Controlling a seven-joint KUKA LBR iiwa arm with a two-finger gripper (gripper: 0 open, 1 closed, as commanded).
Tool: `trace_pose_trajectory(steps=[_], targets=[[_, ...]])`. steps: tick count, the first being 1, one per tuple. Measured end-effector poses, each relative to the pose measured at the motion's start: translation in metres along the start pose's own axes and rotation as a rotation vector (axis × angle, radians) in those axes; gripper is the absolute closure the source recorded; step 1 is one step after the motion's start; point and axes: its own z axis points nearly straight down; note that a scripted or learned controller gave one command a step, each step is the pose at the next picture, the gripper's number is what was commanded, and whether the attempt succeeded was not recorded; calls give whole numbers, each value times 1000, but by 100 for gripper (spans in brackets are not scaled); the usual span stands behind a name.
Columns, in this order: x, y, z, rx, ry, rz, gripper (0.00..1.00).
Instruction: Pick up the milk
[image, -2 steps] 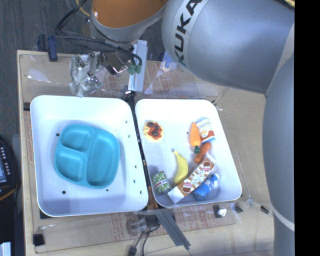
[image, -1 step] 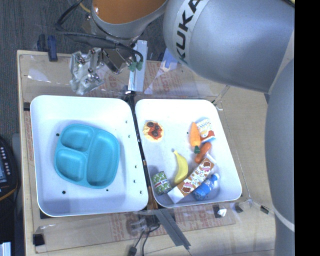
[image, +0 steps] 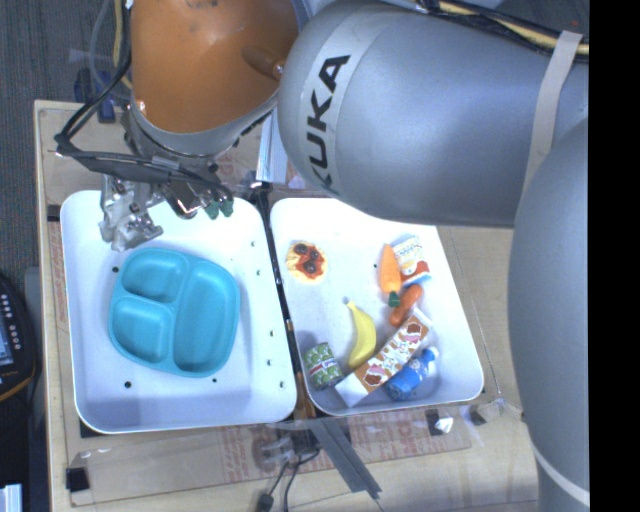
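Note:
A small white carton with blue and red print, which looks like the milk, lies at the upper right of the right bin, beside an orange carrot. My gripper hangs over the far left corner of the left bin, well away from the milk, just above the blue divided plate. Nothing shows in the gripper. The arm's big grey body and orange band cover the top of the view.
The right bin also holds a pizza slice, a banana, a green can, a long patterned carton lying flat, a blue bottle and a red piece. These crowd its near right side.

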Motion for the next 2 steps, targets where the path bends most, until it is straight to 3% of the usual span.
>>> trace_pose_trajectory(steps=[1, 2], targets=[[51, 11, -110, 0, -4, 70, 100], [72, 35, -101, 1, 2, 265, 100]])
